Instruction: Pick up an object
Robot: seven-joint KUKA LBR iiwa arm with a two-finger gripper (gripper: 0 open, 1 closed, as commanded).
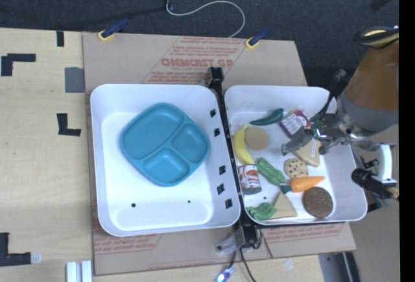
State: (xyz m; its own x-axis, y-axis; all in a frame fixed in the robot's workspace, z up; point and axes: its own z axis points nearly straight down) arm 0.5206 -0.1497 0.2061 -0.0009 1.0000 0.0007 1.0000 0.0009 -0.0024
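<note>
Dark carpet lies behind a pale wooden surface (39, 164) bearing a cardboard sheet (194, 57) printed in red; the largest line appears to read "CHEMGEAR", the smaller lines too small to read. Blue-and-yellow clamps pin its far edge.

Item 1: left bin (107, 209), white, shallow. Contents: one blue divided plate (165, 143), three compartments, lying at a slant.

Item 2: right bin (353, 209), white, touching the left bin along a black hinge strip. Contents, far to near: green pepper (267, 118); small packet (294, 122) with red-and-white label, writing illegible; banana (242, 146), long axis running far to near beside the left wall; round tan biscuit (257, 139); chip cookie (295, 167); green pod (270, 171); small can (250, 179) with red label, unreadable; carrot (305, 183), long axis left to right; brown round cookie (318, 201); pale wedge (283, 207); leafy green piece (262, 212).

Item 3: arm, grey with orange band, entering from the right. Pincer (305, 140) low over the right bin's middle, just near of the packet and just far of the chip cookie. Whether its jaws stand wide or narrow cannot be told; nothing can be seen between them.

Judgement: likeliest targets lie directly below and slightly near of the pincer; the chip cookie and a pale piece (310, 156) beside it are closest, the banana well to its left.
</note>
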